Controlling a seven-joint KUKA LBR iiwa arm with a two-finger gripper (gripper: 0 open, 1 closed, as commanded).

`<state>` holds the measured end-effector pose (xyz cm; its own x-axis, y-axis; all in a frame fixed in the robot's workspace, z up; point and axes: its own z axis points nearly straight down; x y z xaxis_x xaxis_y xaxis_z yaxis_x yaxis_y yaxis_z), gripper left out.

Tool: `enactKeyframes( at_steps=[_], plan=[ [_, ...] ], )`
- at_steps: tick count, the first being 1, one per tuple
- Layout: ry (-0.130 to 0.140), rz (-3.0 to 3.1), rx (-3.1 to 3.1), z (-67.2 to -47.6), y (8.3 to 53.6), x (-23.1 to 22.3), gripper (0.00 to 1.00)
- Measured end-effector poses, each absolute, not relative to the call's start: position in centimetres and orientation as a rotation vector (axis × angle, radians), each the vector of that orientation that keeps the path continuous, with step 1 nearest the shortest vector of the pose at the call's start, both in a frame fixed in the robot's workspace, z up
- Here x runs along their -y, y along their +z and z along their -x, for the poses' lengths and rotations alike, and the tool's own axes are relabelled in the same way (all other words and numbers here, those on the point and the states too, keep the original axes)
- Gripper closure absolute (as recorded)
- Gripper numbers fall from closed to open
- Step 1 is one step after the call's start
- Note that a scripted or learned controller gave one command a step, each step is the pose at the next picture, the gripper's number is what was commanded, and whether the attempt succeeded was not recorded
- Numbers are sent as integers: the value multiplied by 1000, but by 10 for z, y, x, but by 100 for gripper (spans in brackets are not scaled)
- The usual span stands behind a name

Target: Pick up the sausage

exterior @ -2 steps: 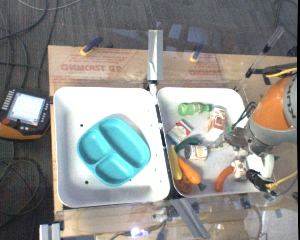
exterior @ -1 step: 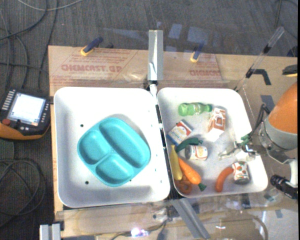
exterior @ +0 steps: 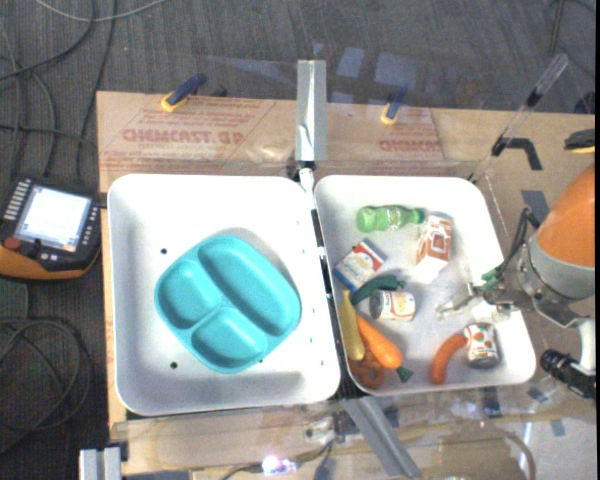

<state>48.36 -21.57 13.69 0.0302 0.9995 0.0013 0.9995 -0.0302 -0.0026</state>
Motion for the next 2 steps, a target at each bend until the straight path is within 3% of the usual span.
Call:
enactKeyframes(
  at_steps=[1,2],
  plan=[
    [1,2253,2186,-484,137,216,0],
    [2,2280,2157,-484,192,160,0]
  ],
)
